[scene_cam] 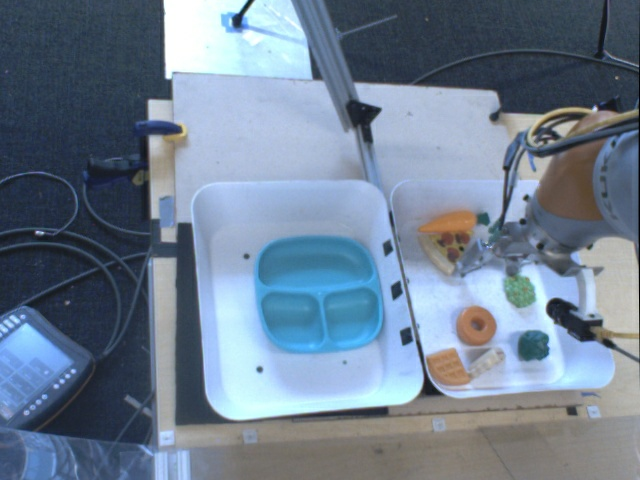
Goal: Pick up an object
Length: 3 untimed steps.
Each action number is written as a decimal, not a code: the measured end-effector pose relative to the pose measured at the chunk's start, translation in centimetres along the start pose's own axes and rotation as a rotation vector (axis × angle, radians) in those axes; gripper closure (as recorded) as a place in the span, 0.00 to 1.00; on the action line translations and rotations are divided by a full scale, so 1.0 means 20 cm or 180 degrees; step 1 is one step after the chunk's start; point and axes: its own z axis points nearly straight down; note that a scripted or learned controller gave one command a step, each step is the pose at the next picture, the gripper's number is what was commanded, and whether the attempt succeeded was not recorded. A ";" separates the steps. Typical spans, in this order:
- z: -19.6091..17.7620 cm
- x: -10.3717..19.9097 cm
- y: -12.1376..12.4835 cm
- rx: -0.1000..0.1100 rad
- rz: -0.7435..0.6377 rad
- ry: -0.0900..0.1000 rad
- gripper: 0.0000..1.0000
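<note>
Claw [478,256] over right bin [600,373], beside pizza slice [445,240], near divider edge

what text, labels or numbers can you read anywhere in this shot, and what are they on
No text can be read in this view.
The handheld pendant at the lower left has a screen with a grid of marks, too small and blurred to read.
The black tags along the edge between the two bins carry no legible marks.
The blue divided plate, the toy foods and the gripper bear no visible lettering.
</note>
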 end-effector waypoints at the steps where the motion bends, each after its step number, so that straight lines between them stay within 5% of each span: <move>1: -0.06 0.00 0.01 -0.0018 0.0001 -0.0002 1.00; 3: -0.67 -0.05 0.06 -0.0036 -0.0023 -0.0008 1.00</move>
